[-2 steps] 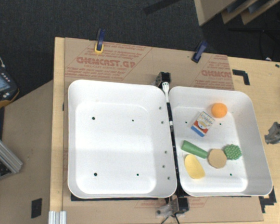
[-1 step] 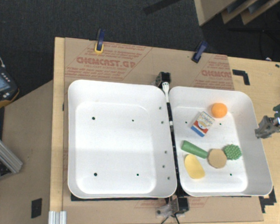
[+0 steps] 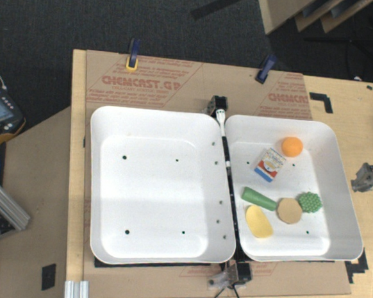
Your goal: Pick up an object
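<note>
The right bin (image 3: 341,183) holds several small objects. An orange ball (image 3: 292,147) lies near its back. A small white box with blue and red print (image 3: 270,164) sits just left of and in front of the ball. Nearer the front are a green cylinder (image 3: 260,198), a tan round piece (image 3: 289,211), a green bumpy ball (image 3: 309,202) and a yellow piece (image 3: 258,221). A grey part of my gripper (image 3: 366,176) shows at the right edge, outside the right bin's rim, apart from all the objects and with nothing seen in it.
The left bin (image 3: 95,170) stands beside the right one on a brown board (image 3: 179,80). Two clamps (image 3: 133,56) hold the board's far edge. A black fitting (image 3: 217,106) sits between the bins at the back, and cables (image 3: 231,277) at the front.
</note>
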`<state>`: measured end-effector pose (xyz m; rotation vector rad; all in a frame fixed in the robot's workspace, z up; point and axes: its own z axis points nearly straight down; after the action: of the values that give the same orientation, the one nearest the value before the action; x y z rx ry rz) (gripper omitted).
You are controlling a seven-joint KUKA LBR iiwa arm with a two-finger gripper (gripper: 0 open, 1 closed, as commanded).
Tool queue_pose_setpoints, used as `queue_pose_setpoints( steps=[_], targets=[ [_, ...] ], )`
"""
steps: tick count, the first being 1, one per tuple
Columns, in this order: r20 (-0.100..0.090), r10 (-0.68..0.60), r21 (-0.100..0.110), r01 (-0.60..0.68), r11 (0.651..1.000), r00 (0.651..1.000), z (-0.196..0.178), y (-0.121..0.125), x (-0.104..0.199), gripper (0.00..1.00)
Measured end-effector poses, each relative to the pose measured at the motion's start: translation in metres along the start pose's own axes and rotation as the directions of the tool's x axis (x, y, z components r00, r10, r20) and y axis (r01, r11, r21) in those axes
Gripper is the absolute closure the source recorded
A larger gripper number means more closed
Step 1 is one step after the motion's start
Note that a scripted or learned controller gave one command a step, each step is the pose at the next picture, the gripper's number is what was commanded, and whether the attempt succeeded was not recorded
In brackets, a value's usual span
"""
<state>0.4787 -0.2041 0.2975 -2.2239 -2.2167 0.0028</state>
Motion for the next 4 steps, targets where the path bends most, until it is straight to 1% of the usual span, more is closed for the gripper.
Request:
queue_pose_setpoints(
  steps=[1,2,3,4],
  targets=[
    [0.001,-0.010,-0.009,0.010,1.000,1.000,-0.035,0.002,0.065,1.00],
    [0.000,0.001,0.000,-0.001,1.000,1.000,-0.008,0.000,0.011,1.00],
    [0.001,-0.010,-0.009,0.010,1.000,1.000,-0.040,0.002,0.064,1.00],
    [0.001,0.001,0.000,-0.001,1.000,1.000,-0.011,0.000,0.005,1.00]
  ],
)
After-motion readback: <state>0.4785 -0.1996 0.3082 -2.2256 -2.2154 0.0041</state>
